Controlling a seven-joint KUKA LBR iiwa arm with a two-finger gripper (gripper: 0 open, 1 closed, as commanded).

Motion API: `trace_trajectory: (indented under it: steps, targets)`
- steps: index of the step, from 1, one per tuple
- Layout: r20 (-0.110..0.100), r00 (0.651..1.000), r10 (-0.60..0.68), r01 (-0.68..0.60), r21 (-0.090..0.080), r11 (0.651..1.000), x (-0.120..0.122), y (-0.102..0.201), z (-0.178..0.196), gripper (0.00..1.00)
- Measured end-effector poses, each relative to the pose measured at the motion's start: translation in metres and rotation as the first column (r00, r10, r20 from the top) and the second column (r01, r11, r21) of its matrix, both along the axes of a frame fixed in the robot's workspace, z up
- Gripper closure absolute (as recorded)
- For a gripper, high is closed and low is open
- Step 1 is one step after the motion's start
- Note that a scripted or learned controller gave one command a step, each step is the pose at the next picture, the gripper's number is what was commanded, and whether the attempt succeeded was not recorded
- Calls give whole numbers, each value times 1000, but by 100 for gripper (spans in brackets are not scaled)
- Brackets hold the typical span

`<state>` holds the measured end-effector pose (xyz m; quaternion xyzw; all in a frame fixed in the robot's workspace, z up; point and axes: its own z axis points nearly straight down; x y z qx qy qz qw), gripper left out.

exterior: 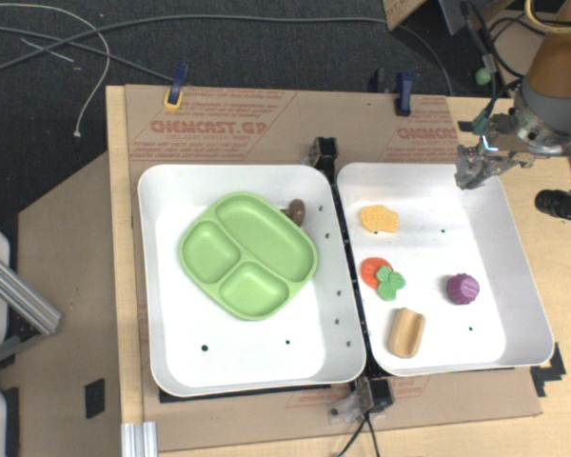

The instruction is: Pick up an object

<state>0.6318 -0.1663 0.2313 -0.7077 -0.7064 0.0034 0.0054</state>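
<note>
The arm's end effector (473, 172) hangs at upper right.

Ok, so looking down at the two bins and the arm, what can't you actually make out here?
- Gripper, camera view: small and dark over the right bin's far corner; finger state unreadable.
- Arm: cut off by the frame's right and top edges.
- Brown object in the left bin: partly behind the green tray's rim; too small to identify.
- Purple item: too blurred for surface detail.

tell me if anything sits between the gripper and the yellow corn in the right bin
Nothing visible does. The gripper hangs over the right bin's far right corner, and bare white floor runs from there to the corn. The tomato and purple piece lie nearer the camera, off that line.
</note>
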Motion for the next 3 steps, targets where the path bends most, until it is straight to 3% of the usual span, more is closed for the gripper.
trace_trajectory:
  steps: [1, 3]
  targets:
    - [12, 1000, 2, -2, -2, 1000, 2, 0, 7, 0]
    - [4, 1000, 2, -2, -1, 1000, 9, -3, -109, 0]
